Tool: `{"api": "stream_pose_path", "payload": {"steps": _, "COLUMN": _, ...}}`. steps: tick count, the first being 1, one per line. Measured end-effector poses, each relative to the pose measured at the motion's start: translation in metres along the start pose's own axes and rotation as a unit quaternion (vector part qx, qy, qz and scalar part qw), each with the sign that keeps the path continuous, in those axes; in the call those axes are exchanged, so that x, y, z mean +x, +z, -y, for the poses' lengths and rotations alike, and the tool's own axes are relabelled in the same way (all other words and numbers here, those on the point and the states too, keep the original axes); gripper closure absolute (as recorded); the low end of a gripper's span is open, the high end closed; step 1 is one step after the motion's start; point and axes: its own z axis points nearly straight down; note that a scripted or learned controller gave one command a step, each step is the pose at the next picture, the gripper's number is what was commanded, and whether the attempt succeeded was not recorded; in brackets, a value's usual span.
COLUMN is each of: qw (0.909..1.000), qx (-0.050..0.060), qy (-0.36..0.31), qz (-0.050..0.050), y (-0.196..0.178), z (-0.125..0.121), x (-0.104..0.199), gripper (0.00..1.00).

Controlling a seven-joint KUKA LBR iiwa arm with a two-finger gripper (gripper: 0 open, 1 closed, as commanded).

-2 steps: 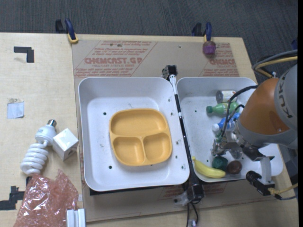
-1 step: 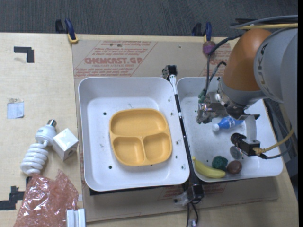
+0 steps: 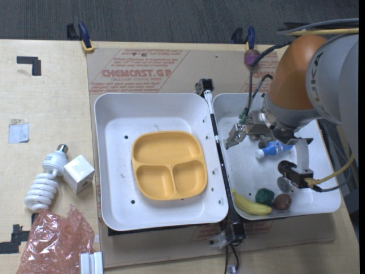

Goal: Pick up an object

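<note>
Gripper (image 3: 235, 135) low in right bin (image 3: 246, 178), finger state indiscernible, blue tube (image 3: 274, 149) just right of it, banana (image 3: 251, 205), green ball (image 3: 264, 196), brown ball (image 3: 282, 201) below, yellow divided plate (image 3: 169, 165) left.

Lighting: bright, even, overhead. Shadows: soft, short, under the yellow tray (image 3: 169, 165) and bulb (image 3: 45, 180). Glare: mild on white bins (image 3: 114, 124). Focus: slightly soft throughout.
</note>
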Motion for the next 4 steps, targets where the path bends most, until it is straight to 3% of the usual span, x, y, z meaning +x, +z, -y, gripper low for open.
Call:
{"api": "stream_pose_path", "payload": {"steps": 1, "qw": 1.0000, "qx": 0.000, "qy": 0.000, "qz": 0.000, "y": 0.085, "z": -0.025, "x": -0.078, "gripper": 0.00}}
{"api": "stream_pose_path", "payload": {"steps": 2, "qw": 1.0000, "qx": 0.000, "qy": 0.002, "qz": -0.001, "y": 0.100, "z": 0.035, "x": -0.081, "gripper": 0.00}}
{"api": "stream_pose_path", "payload": {"steps": 3, "qw": 1.0000, "qx": -0.001, "qy": 0.002, "qz": 0.000, "y": 0.090, "z": 0.034, "x": -0.081, "gripper": 1.00}}
{"api": "stream_pose_path", "payload": {"steps": 4, "qw": 1.0000, "qx": 0.000, "qy": 0.000, "qz": 0.000, "y": 0.000, "z": 0.047, "x": -0.013, "gripper": 1.00}}
